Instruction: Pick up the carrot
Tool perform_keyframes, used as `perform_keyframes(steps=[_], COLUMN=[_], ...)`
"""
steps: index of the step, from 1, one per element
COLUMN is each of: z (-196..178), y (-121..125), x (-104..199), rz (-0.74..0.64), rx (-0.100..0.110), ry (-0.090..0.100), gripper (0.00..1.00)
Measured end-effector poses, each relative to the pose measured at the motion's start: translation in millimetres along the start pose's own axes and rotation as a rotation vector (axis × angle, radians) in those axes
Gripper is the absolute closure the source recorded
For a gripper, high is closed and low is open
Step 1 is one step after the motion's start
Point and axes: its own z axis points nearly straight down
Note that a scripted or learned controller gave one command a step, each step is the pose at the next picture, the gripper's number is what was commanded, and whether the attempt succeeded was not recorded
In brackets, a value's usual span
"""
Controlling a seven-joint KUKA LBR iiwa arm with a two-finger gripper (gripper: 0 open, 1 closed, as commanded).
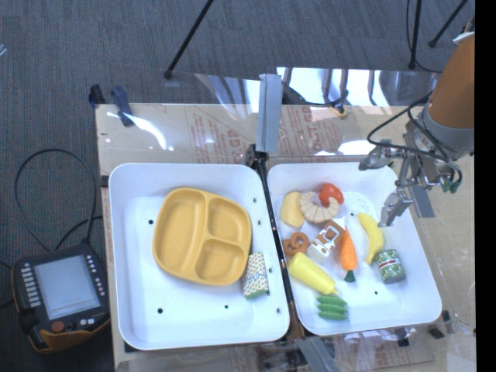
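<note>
The carrot (348, 251) is orange with a green stem end pointing toward the front. It lies in the middle of the right bin (418, 304), between a small brown-and-white box (326, 240) and a banana (372, 236). My gripper (407, 205) hangs over the bin's back right part, up and to the right of the carrot and just right of the banana's far end. It is open, with nothing between its fingers (392, 208).
Around the carrot lie a green can (390, 266), a yellow bottle (311, 273), pea pods (332, 307), a pretzel (295, 244), a tomato (331, 193) and a shrimp-like piece (318, 205). The left bin (132, 316) holds a yellow divided plate (203, 235) and a small packet (255, 274).
</note>
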Motion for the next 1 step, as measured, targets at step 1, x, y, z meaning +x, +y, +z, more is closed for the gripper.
perform_keyframes(steps=[1], z=[149.4], y=[9.8], x=[32.5], rz=[0.007], rx=[0.0], ry=[0.002], gripper=[0.0])
